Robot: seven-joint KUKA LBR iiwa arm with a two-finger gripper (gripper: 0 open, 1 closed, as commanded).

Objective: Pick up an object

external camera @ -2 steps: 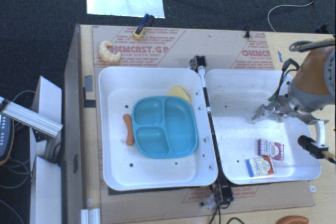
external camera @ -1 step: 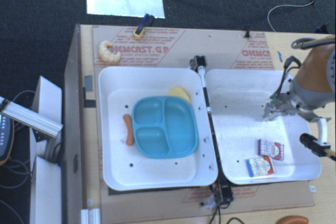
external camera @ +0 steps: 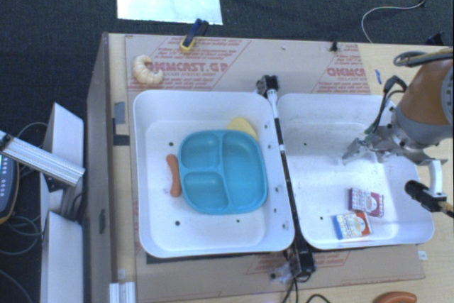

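Camera view: hand (external camera: 363, 150) hovers with fingers spread over right bin (external camera: 312, 174), gripping nothing.

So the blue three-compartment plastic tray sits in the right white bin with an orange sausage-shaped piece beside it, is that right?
Not quite. In the camera view the blue three-compartment plastic tray sits in the left white bin, not the right one. The orange sausage-shaped piece does lie beside it, on the side away from the arm. The right white bin holds two small printed cards.

Two small cartons (external camera: 359, 213) lie flat in right bin (external camera: 312, 152).
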